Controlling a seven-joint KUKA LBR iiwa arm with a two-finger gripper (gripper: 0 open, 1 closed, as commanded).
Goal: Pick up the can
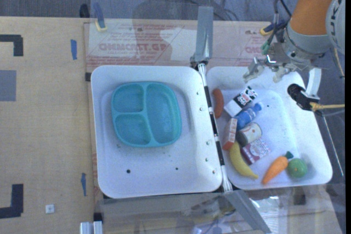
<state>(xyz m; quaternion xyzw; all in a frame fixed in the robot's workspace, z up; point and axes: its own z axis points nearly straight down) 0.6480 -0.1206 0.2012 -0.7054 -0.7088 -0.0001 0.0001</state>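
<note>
From above, two white bins sit side by side on the surface. The left bin (104, 172) has one blue plate (146, 113) with three parts. The right bin (321, 156) holds one can (251, 133), and that can is my landmark. Beside it lie one blue bottle (247, 117), one banana (240, 161), one carrot (275, 169). The end effector (269, 67) hangs above the can, fingers spread, holding nothing.

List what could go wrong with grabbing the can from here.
1. The can lies packed among the blue bottle, banana and a small carton, so fingers may snag a neighbour instead.
2. The gripper sits above the right bin's far edge, well off the can; a misaimed descent likely closes on nothing.
</note>
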